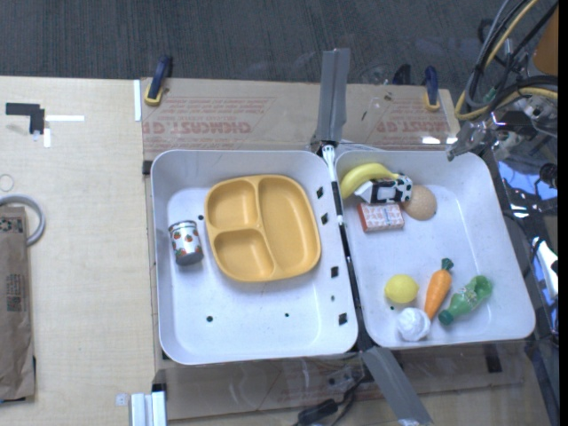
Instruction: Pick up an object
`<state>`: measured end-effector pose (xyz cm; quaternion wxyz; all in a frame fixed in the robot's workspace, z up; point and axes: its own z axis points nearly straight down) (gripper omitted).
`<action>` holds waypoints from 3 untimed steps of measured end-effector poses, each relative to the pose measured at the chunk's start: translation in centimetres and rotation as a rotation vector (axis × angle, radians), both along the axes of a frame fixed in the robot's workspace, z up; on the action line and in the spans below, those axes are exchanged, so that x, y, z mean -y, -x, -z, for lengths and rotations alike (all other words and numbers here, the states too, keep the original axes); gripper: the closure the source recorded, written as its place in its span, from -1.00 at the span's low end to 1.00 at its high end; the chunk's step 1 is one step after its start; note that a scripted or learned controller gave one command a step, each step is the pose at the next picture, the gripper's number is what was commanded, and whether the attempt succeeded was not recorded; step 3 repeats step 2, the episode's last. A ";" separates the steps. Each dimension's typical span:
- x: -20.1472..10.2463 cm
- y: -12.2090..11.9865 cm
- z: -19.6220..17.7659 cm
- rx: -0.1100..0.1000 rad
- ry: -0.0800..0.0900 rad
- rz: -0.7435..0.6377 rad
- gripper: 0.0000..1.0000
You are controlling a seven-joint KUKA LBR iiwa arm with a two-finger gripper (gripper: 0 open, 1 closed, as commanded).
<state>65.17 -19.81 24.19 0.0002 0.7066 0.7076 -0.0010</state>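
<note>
While the tool (461, 142) sits at the right bin's (497, 238) far corner, grip unclear, banana (364, 177) well left.

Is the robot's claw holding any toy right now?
No. The gripper sits above the right bin's far corner with nothing between its fingers.

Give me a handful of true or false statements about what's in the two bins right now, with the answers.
1. The yellow divided plate lies in the left bin. True.
2. The banana lies in the left bin. False: it is at the back of the right bin.
3. The small can stands left of the plate. True.
4. The carrot lies on the plate. False: it is in the right bin, between the lemon and a green item.
5. The claw is holding the lemon. False: the lemon rests on the bin floor, with the arm up at the right edge.
</note>
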 end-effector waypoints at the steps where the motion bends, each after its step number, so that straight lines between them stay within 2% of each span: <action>1: -1.8 -0.7 -4.1 0.001 0.001 0.038 -1.00; 2: -8.0 -0.3 5.3 0.000 0.000 -0.152 -1.00; 3: -8.0 -0.3 5.3 0.000 0.000 -0.152 -1.00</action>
